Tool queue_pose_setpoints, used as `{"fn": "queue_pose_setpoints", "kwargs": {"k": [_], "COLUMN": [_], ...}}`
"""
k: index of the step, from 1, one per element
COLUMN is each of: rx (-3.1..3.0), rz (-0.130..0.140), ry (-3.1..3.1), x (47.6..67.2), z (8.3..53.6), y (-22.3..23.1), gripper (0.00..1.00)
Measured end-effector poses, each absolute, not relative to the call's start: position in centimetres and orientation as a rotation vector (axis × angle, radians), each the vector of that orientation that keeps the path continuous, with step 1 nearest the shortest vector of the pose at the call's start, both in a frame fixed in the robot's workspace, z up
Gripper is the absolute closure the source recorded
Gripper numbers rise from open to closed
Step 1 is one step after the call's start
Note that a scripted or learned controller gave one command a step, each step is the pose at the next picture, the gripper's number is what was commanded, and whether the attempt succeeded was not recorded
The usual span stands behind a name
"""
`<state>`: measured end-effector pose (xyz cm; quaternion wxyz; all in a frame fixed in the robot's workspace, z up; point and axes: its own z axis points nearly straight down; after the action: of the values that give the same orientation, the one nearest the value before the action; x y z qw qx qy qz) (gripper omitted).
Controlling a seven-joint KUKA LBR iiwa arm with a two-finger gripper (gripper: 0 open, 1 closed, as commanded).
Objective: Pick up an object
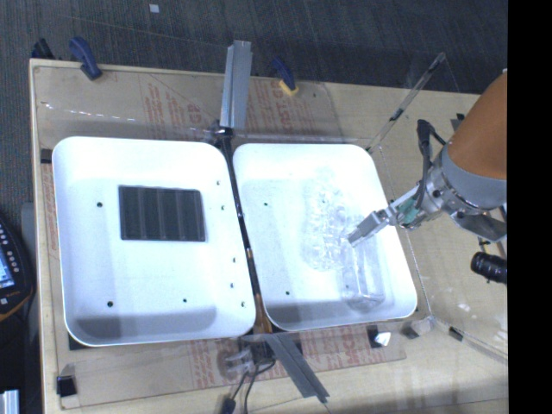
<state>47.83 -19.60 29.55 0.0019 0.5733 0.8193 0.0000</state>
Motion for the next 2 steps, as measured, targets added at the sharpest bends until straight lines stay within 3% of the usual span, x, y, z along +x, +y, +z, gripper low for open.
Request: {"fn": "queue_pose_setpoints", "kwargs": {"k": [2], "rx": [2.049], "rz": [-0.001], "ry": [2.379], "x": [47.76], "z": [28.58], "y": [-20.66], "gripper": [0.00]}}
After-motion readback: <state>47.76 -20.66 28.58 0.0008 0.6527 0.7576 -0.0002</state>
